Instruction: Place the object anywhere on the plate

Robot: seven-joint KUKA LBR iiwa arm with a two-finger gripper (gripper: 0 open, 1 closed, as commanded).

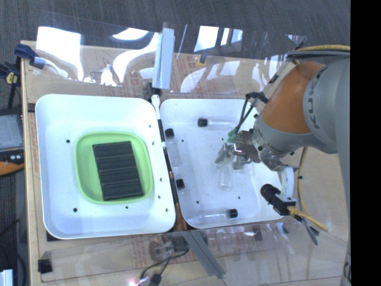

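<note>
The arm (297, 109) reaches in low over the right bin (196, 201); gripper (229, 157) state unclear.

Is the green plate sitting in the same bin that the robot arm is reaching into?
No, the green plate lies in the left bin, while the arm's tool is over the right bin.

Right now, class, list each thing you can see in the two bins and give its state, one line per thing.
Green plate: lying flat in the left bin, bearing the dark block.
Dark ribbed block: lying flat on the plate.
Clear tubes: lying loose in the right bin.
Gripper: low over the right bin.
</note>
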